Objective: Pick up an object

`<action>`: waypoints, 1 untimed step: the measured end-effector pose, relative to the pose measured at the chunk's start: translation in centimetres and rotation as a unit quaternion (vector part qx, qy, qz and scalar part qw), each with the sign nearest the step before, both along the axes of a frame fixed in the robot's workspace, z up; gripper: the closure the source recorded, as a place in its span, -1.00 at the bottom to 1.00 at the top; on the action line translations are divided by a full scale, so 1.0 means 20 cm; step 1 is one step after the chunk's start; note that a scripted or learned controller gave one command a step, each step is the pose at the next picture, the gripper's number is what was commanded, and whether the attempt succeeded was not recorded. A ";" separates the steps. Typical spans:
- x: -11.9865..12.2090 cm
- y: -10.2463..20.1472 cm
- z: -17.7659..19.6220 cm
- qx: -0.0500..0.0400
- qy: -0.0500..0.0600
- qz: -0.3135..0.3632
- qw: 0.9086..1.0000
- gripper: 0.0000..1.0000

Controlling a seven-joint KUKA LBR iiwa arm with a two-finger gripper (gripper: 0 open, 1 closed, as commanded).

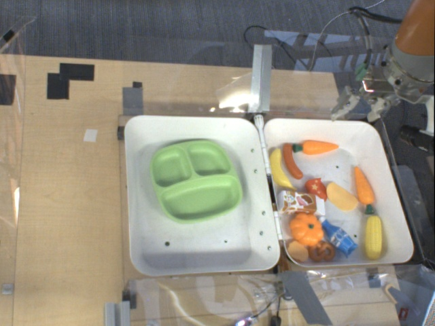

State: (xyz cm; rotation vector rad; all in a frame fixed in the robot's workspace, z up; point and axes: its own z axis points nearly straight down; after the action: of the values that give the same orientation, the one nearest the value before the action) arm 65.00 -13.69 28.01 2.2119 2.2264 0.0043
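Green three-compartment plastic plate (196,180) in the left shallow white bin (139,202), well left of the fingers, pale wooden tabletop (61,182), black square markers (68,78) far left.

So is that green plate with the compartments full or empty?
Empty. The green divided plate in the left bin shows bare green in all three compartments; the toy food all lies in the right bin.
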 end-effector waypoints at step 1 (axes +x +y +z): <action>-0.10 0.23 -0.53 0.000 0.001 -0.040 0.999 -1.00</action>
State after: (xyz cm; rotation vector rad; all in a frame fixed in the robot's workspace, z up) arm 63.04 -9.14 17.33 2.3013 2.1367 0.0026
